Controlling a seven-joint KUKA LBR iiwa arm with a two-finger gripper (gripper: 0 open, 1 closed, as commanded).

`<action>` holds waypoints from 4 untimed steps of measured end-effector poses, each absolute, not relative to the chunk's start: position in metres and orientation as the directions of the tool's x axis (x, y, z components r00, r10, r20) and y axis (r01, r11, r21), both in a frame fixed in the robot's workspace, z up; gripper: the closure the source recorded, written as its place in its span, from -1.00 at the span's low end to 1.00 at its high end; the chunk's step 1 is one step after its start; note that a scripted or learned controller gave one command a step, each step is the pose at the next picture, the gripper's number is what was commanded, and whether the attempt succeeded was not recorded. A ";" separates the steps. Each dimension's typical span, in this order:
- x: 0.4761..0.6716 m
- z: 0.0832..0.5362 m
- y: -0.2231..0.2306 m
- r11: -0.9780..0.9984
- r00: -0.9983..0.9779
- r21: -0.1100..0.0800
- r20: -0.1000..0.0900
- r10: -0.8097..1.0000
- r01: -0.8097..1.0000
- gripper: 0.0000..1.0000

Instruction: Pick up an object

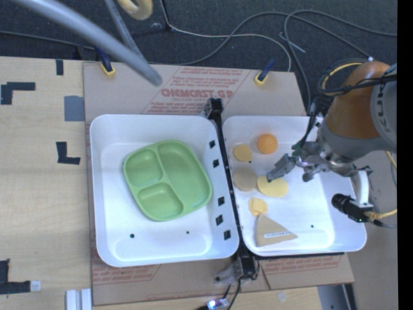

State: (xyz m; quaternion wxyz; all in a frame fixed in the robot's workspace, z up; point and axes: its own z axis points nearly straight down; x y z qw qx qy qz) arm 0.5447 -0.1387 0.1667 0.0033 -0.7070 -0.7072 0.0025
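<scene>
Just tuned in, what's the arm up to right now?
The arm's gripper hangs low over the right bin, just above a pale yellow disc, with nothing visibly held. Around it lie an orange ball, more small yellowish pieces and a tan wedge. The left bin holds a green divided plate.

- A green tray point(166, 179) with three compartments lies in the left bin point(103, 192).
- Brown cardboard point(193, 86) with red print sits under both bins on the wooden table point(39, 192).
- Black cables point(258, 34) run across the dark floor point(51, 34) behind.
- Two clamps point(107, 68) hold the cardboard's far edge.
</scene>
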 end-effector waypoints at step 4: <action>0.542 0.242 -0.131 0.002 -0.002 0.006 -0.002 1.000 1.000 1.00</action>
